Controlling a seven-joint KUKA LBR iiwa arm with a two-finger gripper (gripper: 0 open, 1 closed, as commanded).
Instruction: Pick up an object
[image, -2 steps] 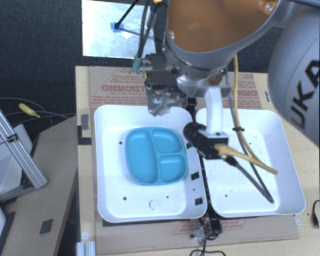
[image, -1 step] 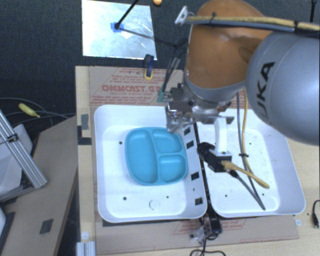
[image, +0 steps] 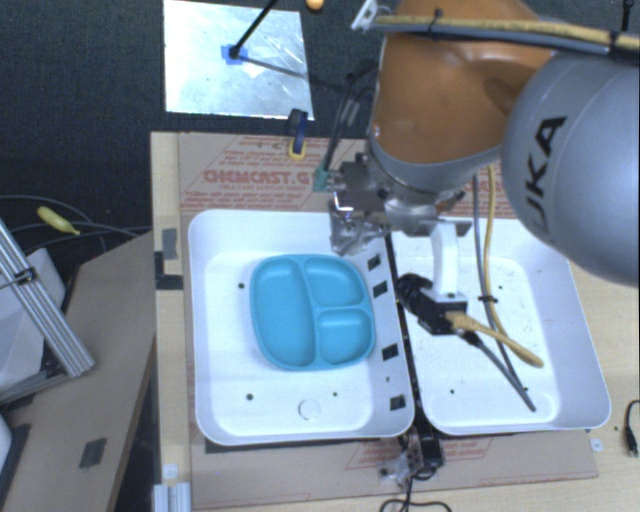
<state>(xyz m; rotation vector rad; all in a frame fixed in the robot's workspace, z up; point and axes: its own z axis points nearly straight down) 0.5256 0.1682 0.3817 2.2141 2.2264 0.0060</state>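
I saw gripper (image: 352, 232) low over left bin's (image: 215, 300) back edge, just beside blue tray (image: 310, 310). Couldn't tell its state. My worry: descent there could clip divider between bins, miss tray rim.

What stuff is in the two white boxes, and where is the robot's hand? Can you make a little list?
left bin: holds a blue divided plate
right bin: holds a black brush with a tan handle
arm: grey and orange, reaching in from the right
end effector: above the far edge where the bins meet, near the plate's far corner
object held: none seen
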